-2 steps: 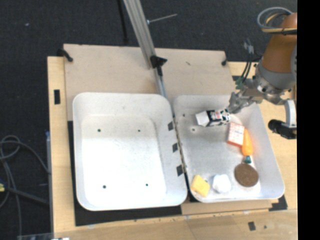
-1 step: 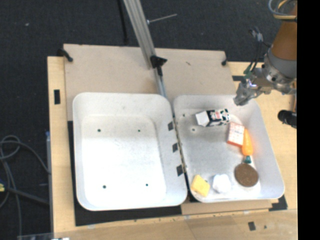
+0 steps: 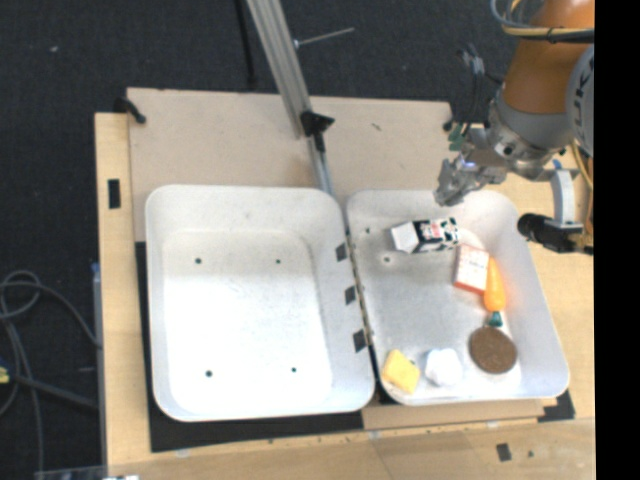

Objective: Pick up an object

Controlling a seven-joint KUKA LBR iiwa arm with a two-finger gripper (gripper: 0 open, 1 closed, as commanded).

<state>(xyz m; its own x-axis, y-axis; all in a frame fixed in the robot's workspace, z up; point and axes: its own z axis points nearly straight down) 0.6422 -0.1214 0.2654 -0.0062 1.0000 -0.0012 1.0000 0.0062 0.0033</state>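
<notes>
Slanted aluminium rail (image 3: 283,58), black floor cables (image 3: 35,318)

matt white bins (image 3: 250,208), perhaps plastic, wooden bench (image 3: 220,128)

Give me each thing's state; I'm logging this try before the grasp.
tool: above the right bin's far edge, nothing visibly held
toy truck: on its side
orange carrot: lying flat
brown disc: flat
yellow block: resting by near wall
left bin: upright
</notes>
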